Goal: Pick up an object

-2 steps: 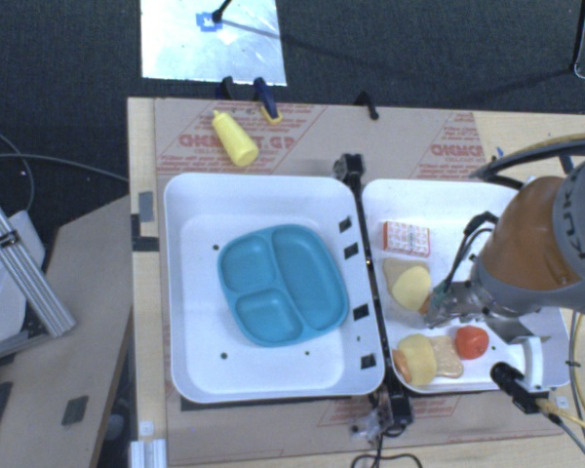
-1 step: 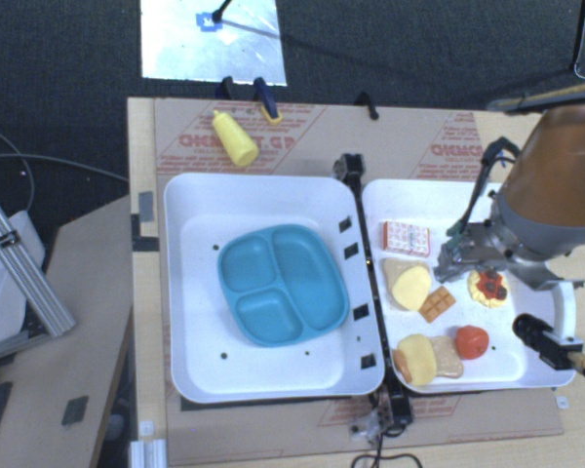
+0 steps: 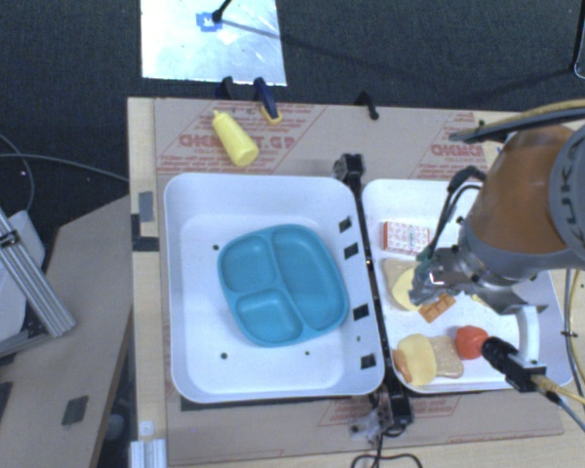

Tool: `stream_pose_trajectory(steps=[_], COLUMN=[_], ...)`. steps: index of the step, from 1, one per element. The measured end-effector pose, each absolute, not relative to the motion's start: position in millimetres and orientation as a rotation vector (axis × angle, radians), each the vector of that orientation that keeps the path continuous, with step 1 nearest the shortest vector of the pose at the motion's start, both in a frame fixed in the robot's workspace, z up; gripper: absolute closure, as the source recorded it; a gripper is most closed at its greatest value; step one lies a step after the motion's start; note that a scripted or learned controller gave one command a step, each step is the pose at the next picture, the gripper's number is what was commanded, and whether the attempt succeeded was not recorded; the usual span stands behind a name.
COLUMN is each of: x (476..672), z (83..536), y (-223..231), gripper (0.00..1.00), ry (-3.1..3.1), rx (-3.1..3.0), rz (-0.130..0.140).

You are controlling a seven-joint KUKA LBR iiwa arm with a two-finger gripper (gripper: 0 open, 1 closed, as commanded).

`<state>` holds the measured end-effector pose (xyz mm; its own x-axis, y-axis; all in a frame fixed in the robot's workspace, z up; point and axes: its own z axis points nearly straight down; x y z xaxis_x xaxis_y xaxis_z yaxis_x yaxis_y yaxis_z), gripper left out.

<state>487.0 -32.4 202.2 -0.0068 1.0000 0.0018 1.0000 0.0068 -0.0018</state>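
Toy food crowds the right bin, which explains why the arm reaches down there, not over the left bin, where a blue divided plate lies alone. The gripper hangs low over a small orange-brown piece beside a pale yellow slice; whether its fingers are parted or closed cannot be told, since the wrist hides them. That piece looks small, flat and blocky, probably the target. Nearby lie a red-and-white box, a red tomato-like item and a bread-like piece. A yellow bottle rests outside the bins.
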Motion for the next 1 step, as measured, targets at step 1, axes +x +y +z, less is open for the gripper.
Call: stream_pose_trajectory(steps=[1], x=[486.7], z=[210.9], y=[46.9], gripper=[1.00], ry=[-2.234], rx=[-2.207], rz=[-0.005])
